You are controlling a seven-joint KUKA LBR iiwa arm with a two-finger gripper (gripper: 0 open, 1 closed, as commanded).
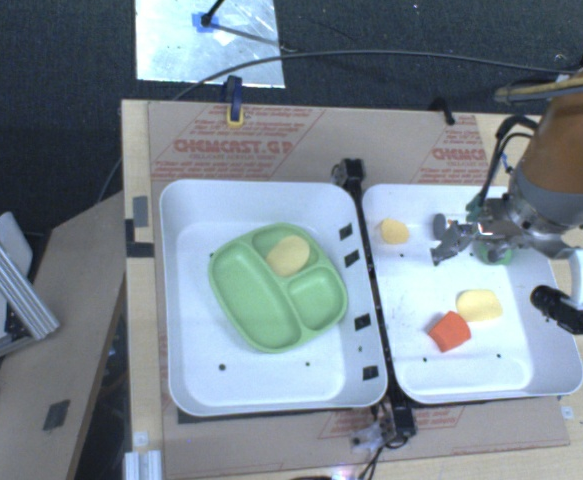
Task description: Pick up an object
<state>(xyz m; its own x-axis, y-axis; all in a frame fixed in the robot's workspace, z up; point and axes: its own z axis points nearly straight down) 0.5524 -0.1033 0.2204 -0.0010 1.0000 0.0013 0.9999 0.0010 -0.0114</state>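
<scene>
The fingers (pixel 449 240) stand open, holding nothing. Below them and to the right lies the yellow block (pixel 479 305), probably light and soft; grip its two flat sides.

Surface (pixel 271 133): two bins side by side. Left bin (pixel 196 368): one divided plate (pixel 261 308), with a food piece (pixel 289 256) in its far compartment. Right bin (pixel 471 378): small piece (pixel 395 231) at far left; block (pixel 450 331) near centre, with a lump (pixel 479 305) just behind it to the right.
</scene>
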